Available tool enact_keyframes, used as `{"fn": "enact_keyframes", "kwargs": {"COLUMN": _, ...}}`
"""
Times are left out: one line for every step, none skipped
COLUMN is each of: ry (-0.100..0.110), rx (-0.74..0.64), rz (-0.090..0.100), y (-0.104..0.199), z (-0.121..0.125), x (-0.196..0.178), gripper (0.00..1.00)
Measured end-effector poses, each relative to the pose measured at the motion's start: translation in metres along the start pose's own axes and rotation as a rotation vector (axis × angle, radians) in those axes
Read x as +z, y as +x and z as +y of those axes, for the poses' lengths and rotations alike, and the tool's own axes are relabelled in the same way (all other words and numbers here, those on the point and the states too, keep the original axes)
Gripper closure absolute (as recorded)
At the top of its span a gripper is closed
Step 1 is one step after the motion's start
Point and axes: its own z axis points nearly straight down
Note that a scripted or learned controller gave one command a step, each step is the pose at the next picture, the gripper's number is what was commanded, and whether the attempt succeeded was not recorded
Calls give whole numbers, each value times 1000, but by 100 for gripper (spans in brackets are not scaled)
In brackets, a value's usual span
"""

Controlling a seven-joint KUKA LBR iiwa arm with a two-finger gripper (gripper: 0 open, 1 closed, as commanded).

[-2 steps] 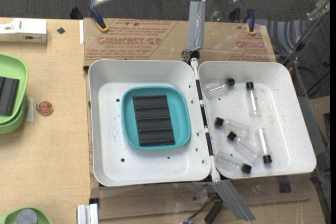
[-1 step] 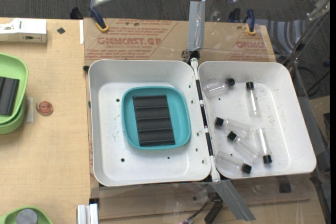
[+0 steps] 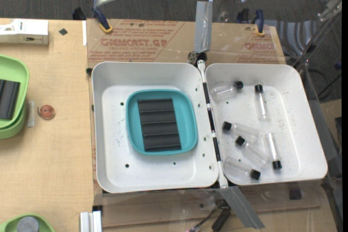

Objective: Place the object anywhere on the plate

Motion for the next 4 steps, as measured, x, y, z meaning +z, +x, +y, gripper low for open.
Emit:
{"fn": "enact_keyframes", "kwargs": {"ry": 0, "rx": 64, "rz": 0, "y": 2, "z": -12, "x": 205, "gripper": 0}}
{"fn": "enact_keyframes", "kwargs": {"ry": -1, "rx": 93, "rz": 0, "y": 0, "z": -2, "x": 75, "gripper": 0}}
{"fn": "enact_keyframes", "kwargs": {"ry": 0, "rx": 236, "rz": 0, "y": -1, "z": 0, "x": -1, "gripper": 0}}
{"fn": "enact_keyframes", "kwargs": {"ry": 0, "rx": 236, "rz": 0, "y": -1, "z": 0, "x": -1, "gripper": 0}}
